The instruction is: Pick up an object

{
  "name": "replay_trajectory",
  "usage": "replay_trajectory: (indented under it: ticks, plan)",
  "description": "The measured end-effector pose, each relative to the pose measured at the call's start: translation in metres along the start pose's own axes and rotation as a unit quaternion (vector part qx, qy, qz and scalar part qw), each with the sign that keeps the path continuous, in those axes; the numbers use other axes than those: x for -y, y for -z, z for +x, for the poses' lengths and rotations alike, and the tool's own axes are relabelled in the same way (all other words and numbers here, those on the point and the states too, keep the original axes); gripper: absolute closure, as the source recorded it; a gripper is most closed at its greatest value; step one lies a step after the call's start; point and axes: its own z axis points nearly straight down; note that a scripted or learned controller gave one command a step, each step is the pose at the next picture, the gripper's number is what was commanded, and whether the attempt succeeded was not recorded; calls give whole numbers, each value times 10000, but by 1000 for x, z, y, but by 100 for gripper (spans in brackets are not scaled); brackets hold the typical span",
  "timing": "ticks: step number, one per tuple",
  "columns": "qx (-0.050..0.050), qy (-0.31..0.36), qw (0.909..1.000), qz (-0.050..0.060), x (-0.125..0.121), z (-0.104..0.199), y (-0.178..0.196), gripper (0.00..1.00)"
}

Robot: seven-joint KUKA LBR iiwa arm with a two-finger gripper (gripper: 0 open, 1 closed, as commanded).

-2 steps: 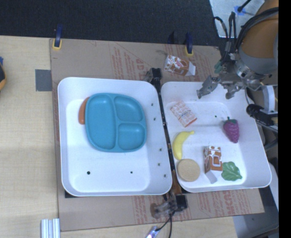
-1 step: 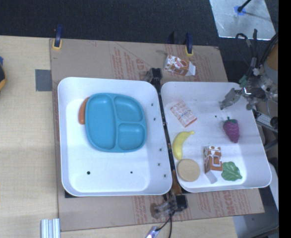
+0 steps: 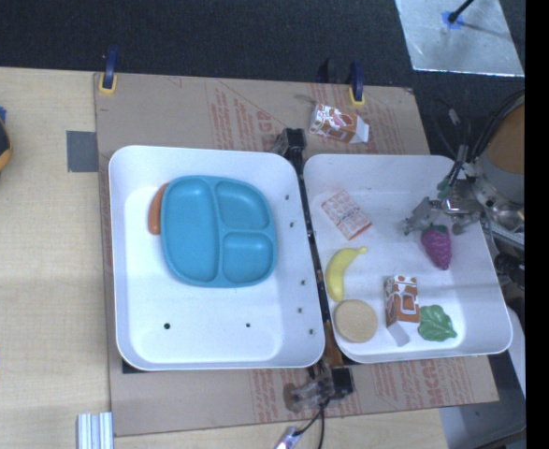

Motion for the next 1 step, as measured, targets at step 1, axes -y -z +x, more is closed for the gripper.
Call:
replay_trajectory:
  ticks: [1]
  plan:
    - [-3, -1, 10000, 0, 25, -2, -42, 0]
